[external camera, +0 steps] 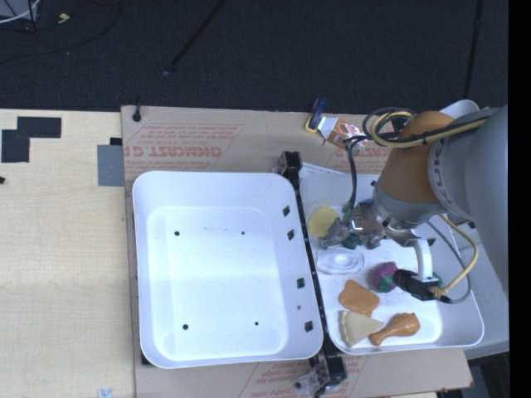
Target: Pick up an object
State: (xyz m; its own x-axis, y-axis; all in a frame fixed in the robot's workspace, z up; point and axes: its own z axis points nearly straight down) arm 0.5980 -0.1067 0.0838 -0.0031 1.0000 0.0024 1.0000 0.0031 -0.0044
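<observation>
Tool (347, 235) low in right bin (473, 326), beside yellow object (323, 220); clear lid (340, 261) below

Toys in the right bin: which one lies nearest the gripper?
The yellow round toy, at the bin's upper left, lies right beside the gripper. The orange piece and drumstick-shaped toy lie lower down.

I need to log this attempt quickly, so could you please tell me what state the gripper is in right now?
Gripper: low in the right bin beside the yellow object; open or shut cannot be told.
</observation>
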